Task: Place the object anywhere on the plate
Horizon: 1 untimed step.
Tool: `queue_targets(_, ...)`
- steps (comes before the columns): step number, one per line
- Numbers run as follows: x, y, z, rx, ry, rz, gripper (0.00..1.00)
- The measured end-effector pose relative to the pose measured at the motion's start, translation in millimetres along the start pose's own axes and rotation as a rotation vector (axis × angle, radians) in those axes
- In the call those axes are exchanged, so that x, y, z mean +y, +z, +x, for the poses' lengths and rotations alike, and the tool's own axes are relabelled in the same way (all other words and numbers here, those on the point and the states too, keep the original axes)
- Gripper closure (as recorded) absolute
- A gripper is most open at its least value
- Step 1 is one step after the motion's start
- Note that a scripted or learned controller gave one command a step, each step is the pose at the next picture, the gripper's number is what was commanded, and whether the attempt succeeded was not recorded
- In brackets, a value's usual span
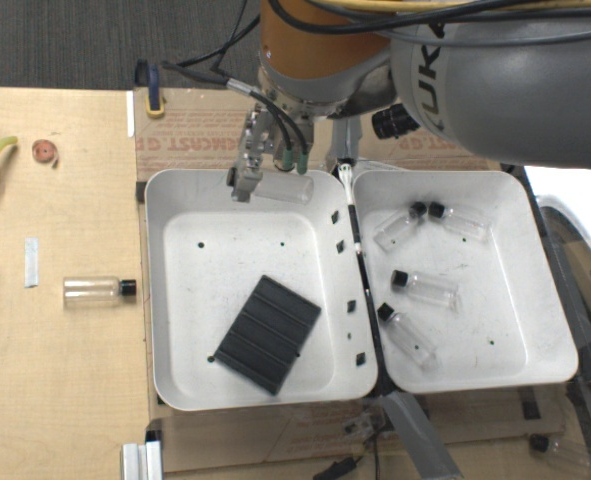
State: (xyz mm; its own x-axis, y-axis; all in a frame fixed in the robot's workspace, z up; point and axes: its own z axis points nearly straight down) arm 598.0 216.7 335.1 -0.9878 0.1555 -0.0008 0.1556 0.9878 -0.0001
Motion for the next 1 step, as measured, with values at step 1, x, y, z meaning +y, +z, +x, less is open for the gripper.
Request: queue_targets(1,0.9,99.3,68.8,0.001,-0.062,0.0,1.0)
